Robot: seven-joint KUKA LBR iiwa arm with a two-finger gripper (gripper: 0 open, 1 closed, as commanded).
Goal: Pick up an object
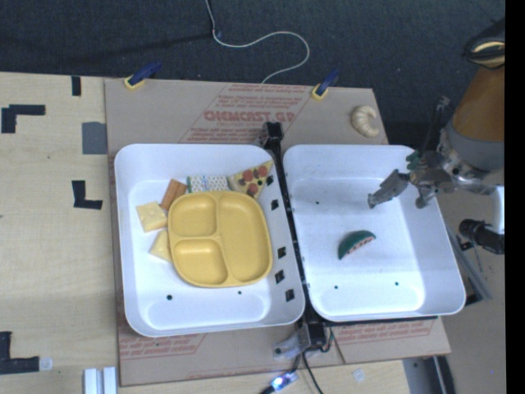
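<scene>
Right bin: one watermelon-slice toy, green rind and red flesh, lying near the middle, untouched. End effector: above the bin's upper right part, well apart from the slice, fingers spread, nothing between them. Left bin: yellow divided plate, with crackers and a pizza slice beside it.
</scene>
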